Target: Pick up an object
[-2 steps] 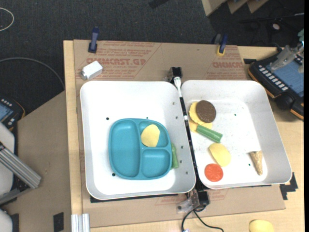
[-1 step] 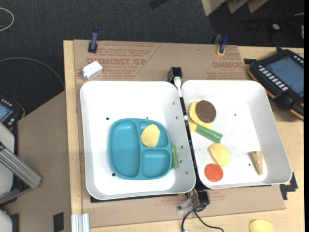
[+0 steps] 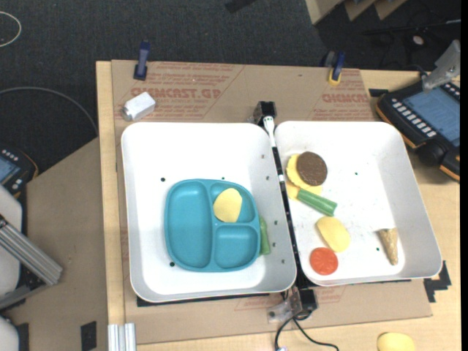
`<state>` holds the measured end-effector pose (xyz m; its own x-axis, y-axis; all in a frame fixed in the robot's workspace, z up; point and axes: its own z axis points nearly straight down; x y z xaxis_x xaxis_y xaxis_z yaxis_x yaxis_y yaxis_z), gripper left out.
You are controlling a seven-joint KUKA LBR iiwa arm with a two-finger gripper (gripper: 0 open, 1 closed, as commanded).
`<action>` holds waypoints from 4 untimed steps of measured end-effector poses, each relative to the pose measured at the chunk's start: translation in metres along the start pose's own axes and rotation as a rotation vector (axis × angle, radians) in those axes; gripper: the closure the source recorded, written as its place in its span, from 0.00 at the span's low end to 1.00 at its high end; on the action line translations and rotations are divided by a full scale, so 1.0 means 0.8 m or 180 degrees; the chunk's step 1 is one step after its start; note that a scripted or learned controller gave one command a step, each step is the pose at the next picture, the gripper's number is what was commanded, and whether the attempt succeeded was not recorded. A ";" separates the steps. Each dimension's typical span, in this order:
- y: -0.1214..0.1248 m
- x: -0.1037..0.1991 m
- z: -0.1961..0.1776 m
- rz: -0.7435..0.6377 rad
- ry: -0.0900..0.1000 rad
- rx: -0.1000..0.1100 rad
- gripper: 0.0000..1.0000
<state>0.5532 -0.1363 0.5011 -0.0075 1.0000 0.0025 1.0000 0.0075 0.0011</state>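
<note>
a smooth, pale yellow lump [image 3: 228,205] lies in the upper right compartment of the glossy teal divided tray [image 3: 191,225], which sits in the left white bin [image 3: 146,159]. right of the tray, in the other bin [image 3: 380,159], lie a flat brown disc [image 3: 312,168], a green stick [image 3: 316,200], a red ball [image 3: 324,261] and a tan cone [image 3: 390,245].

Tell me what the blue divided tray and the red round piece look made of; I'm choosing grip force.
The blue divided tray looks like moulded plastic: one even teal colour, rounded walls, soft sheen. The red round piece looks like toy food, likely plastic or rubber: flat uniform colour, smooth matte surface. Whether it is hard or soft cannot be told.
</note>
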 end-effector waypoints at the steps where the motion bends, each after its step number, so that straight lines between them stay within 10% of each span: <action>1: -0.095 -0.116 -0.047 0.0059 -0.0029 -0.0021 0.00; 2: -0.047 0.011 0.051 -0.0012 0.0005 0.0024 0.00; 3: -0.095 -0.035 -0.049 0.0036 -0.0022 -0.0029 0.00; 4: -0.089 0.154 -0.043 -0.0032 0.0001 0.0005 0.00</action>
<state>0.4815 -0.0141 0.5357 -0.0174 0.9998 0.0030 0.9998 0.0174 -0.0003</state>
